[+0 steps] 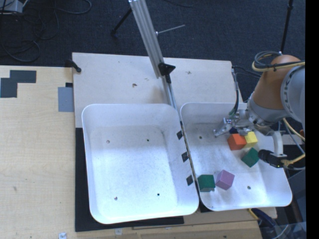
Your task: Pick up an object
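Note:
Five small blocks lie in the right bin (pixel 259 201). An orange block (pixel 236 141) and a yellow block (pixel 251 138) touch each other near the bin's right side, with a green block (pixel 250 158) just below them. A dark green cube (pixel 206 182) and a purple cube (pixel 225 179) sit side by side near the front rim. My gripper (pixel 230 127) hangs low over the bin floor, just up and left of the orange block and close to it. Nothing is visibly held in it.
The left bin (pixel 85 114) stands beside the right one, and black clips (pixel 183 156) line the shared wall. A slanted aluminium post (pixel 149 39) rises from behind the bins. My arm's orange band (pixel 273 86) overhangs the right bin's back right corner.

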Robot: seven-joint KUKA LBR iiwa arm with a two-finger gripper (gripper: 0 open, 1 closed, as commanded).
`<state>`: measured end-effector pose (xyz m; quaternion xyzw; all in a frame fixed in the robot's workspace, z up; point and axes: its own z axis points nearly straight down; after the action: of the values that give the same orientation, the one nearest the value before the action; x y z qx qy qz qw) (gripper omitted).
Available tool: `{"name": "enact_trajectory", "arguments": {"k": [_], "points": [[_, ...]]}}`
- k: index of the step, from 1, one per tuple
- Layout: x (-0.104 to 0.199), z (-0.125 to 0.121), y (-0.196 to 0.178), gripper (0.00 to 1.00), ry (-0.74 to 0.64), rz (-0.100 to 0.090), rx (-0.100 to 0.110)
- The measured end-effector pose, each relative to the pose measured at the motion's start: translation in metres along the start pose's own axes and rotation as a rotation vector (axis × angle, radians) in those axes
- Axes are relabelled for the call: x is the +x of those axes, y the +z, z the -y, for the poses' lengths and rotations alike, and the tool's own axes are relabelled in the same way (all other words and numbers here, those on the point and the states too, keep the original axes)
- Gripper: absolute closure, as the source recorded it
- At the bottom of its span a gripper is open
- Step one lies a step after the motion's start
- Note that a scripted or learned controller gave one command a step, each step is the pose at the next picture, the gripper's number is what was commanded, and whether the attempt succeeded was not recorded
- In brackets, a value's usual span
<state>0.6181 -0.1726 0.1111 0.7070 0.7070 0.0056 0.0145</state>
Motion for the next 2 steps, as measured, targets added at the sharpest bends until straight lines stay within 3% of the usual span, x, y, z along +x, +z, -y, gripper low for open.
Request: {"name": "enact_trajectory", "arguments": {"k": [1, 2], "points": [[0.001, 0.001, 0.001, 0.00, -0.003, 0.001, -0.003], [-0.032, 0.002, 0.001, 0.00, -0.008, -0.016, 0.002]]}}
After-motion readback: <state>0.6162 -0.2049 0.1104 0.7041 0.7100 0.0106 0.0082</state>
